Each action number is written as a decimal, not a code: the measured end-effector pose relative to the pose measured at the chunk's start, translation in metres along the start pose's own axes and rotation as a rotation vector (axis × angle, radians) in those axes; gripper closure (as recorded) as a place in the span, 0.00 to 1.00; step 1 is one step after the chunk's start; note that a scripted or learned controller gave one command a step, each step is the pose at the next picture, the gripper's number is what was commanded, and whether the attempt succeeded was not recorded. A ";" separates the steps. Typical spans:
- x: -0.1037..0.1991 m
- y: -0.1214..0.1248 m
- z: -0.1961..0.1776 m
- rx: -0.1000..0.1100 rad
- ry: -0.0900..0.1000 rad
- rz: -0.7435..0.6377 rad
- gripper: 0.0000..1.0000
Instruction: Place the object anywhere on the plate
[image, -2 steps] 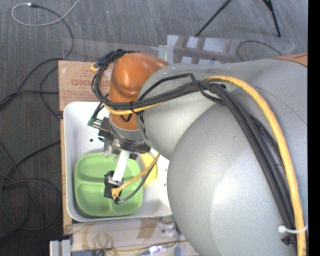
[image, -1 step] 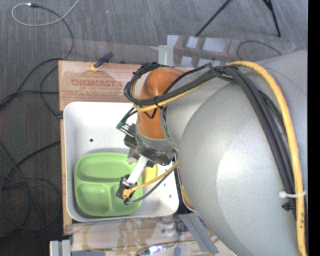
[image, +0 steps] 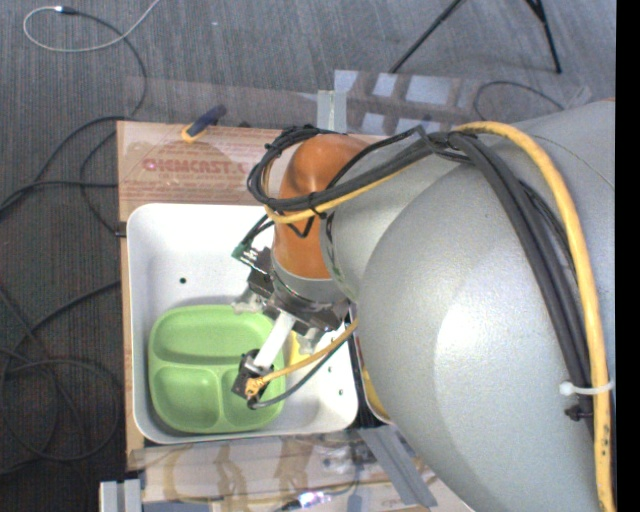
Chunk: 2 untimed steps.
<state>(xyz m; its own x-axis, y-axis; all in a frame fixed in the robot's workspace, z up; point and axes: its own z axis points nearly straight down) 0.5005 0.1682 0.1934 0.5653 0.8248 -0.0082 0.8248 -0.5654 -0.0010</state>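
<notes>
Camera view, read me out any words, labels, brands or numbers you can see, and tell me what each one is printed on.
"DIEMCAST..." or similar, in faded red letters on the brown board behind the white bin; the blurred letters make the spelling uncertain, and the arm hides the end of the word.
No readable text on the green plate, the bin or the arm's orange band.

We see a lime-green plate (image: 200, 375), its compartments the same even green, lying in a plain white bin (image: 170, 250). The arm (image: 480, 330) over it is pale grey, with an orange band (image: 305, 215) above the wrist (glossy, catching the light). A yellow cable (image: 575, 260) and black cables (image: 520, 220) run along the grey shell. The bench board (image: 180, 160) is tan with faded red lettering, and the floor (image: 60, 100) is dark grey carpet with fine ribbing.
</notes>
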 end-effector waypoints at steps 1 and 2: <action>0.064 -0.016 -0.058 -0.002 0.002 0.017 0.00; 0.063 -0.016 -0.065 -0.003 -0.006 0.014 1.00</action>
<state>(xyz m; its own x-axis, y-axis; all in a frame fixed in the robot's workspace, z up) 0.5232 0.2297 0.2583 0.5771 0.8165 -0.0137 0.8166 -0.5772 0.0024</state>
